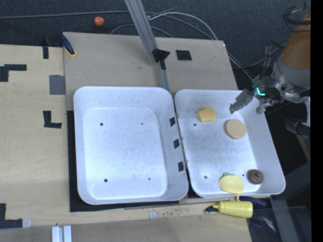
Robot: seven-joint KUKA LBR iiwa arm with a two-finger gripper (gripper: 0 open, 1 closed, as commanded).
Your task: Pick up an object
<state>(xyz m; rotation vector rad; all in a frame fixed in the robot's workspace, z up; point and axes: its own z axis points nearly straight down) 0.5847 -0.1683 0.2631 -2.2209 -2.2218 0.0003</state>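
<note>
Your claw [248, 103] hangs at the far right edge of the right bin [262, 135]; its fingers look spread with nothing between them. The risk, as I judge it, is a shallow miss: the tan disc [235, 129] just below-left of the claw lies flat and may slip from the fingertips, or a finger could catch the bin's rim on the way down.

Count, left to right: two bins, the left bin [81, 135] well left of the claw. In the right bin lie four things: one yellow block [207, 115] just left of the claw, the disc, one yellow lump [231, 184] and one brown ring [255, 176] well below it.
</note>
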